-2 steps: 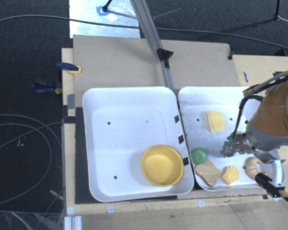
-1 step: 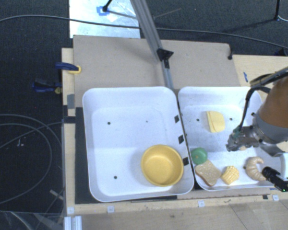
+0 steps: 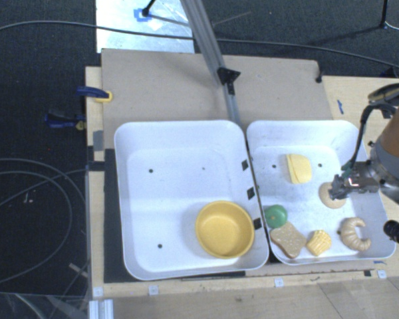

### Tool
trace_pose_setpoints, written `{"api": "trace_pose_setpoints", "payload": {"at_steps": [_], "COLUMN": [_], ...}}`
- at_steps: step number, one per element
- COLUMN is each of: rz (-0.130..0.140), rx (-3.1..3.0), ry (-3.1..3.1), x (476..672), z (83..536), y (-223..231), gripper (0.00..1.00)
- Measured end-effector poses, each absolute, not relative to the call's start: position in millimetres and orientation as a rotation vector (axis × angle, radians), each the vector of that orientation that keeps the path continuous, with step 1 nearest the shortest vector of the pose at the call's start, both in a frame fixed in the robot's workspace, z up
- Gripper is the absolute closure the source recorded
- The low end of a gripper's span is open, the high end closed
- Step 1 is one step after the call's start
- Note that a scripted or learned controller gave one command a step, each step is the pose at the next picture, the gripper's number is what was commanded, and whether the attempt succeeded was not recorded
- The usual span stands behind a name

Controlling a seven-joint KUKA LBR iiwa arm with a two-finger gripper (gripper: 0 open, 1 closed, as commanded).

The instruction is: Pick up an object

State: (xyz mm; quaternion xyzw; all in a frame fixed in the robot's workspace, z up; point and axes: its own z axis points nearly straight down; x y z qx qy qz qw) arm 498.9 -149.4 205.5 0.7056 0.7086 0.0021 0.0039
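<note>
Camera view: I look down at a slant on the tan table (image 3: pixel 186 85) with two shallow white bins side by side.
Left bin (image 3: pixel 179 151): it sits in the lower middle of the frame; I see a round yellow plastic bowl (image 3: pixel 225 228) upright in its lower right corner.
Right bin (image 3: pixel 306 135): it sits at the lower right of the frame and carries the small toy foods.
Items in the right bin: a pale yellow cheese-like block (image 3: pixel 298 168) toward the upper middle; a small green round piece (image 3: pixel 276 214) at the left wall; a tan toast-shaped slice (image 3: pixel 287 239) just below it; a yellow corn-like piece (image 3: pixel 318 242) beside the slice; a beige croissant-shaped piece (image 3: pixel 356 233) at the lower right; a beige ring-shaped doughnut piece (image 3: pixel 332 196) at the right.
Arm: I see the grey arm (image 3: pixel 392 155) entering from the right edge.
Gripper (image 3: pixel 346 183): it is over the doughnut piece, at its upper right edge; I cannot tell its state.
</note>
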Motion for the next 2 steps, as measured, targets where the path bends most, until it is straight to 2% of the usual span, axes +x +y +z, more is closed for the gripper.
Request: {"api": "trace_pose_setpoints", "payload": {"at_steps": [1,2], "rz": [0.006,0.005], "rx": [2.211,2.207], "ry": [2.222,2.234], "x": [500.3,517.5], "z": [250,253], "y": [-154,-97], "gripper": [1.00,1.00]}}
